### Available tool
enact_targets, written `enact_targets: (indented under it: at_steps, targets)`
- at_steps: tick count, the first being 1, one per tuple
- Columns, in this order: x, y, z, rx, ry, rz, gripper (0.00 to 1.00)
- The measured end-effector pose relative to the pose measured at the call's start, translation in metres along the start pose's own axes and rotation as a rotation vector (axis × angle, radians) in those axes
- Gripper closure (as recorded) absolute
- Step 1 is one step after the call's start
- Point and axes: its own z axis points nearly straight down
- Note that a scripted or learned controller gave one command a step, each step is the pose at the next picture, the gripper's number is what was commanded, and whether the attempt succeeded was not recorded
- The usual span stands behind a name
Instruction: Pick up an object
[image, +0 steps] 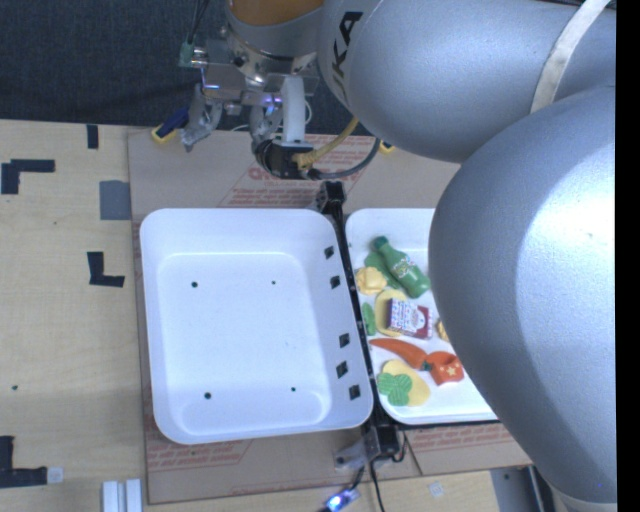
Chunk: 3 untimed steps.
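Several toy food items lie in the right bin (440, 412): a green bottle (400, 266), a red and white packet (406, 319), an orange carrot (400, 350), a red pepper (446, 369) and a yellow-green piece (399, 386). My gripper (245, 118) hangs beyond the far edge of the left bin (160, 240), over the cardboard, well away from the items. The grey arm covers the right part of the right bin and whatever lies there.
The two white bins sit side by side on a cardboard sheet (180, 170), joined by a black divider with clips (343, 300). Black tape marks (100, 268) dot the wooden bench at left. Cables (370, 455) run at the front edge.
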Motion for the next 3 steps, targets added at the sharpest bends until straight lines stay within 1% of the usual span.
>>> enact_targets:
  at_steps: [1,2,3]
  targets:
    - [0.000,0.000,-0.108,-0.010,0.004,-0.001,1.00]
    - [-0.001,-0.002,0.045,0.018,-0.006,0.002,1.00]
    - [0.000,0.000,-0.024,-0.004,0.002,0.000,1.00]
